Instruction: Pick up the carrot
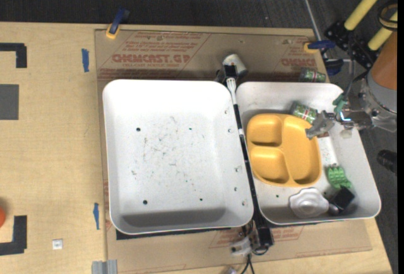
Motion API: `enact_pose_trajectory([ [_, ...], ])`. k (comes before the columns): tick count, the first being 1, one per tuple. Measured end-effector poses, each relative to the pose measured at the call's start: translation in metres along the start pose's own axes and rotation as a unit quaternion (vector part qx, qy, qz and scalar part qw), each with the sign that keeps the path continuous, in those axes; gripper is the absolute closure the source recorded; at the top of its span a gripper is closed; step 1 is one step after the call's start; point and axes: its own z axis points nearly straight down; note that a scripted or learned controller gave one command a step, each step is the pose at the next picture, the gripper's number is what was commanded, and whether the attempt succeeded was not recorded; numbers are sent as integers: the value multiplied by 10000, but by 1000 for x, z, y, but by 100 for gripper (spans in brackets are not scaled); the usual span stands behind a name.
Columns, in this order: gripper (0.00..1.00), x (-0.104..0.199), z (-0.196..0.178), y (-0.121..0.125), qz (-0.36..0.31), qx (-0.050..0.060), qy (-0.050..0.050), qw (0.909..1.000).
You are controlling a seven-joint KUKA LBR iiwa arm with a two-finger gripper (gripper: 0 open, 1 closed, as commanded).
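Observation:
My gripper (317, 127) hangs over the upper right part of the right bin (366, 168), just past the right edge of a yellow divided plate (281, 149). Its tip points left toward the plate's rim. A green and white can (303, 112) lies right beside it, toward the back of the bin. The grey wrist and orange band reach in from the right edge.
The right bin also holds a green toy brick (336, 174), a black piece (343, 198) and a clear cup lying on its side (307, 203). The left bin (170, 153) stands alongside. A small orange-red thing (2, 217) sits at the bench's far left edge.

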Motion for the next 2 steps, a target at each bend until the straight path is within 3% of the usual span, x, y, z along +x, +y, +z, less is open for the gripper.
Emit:
enact_pose_trajectory([
  [1,0,40,141,38,436,-11,0,9990],
  [2,0,41,146,85,-29,-35,-6,10000],
])
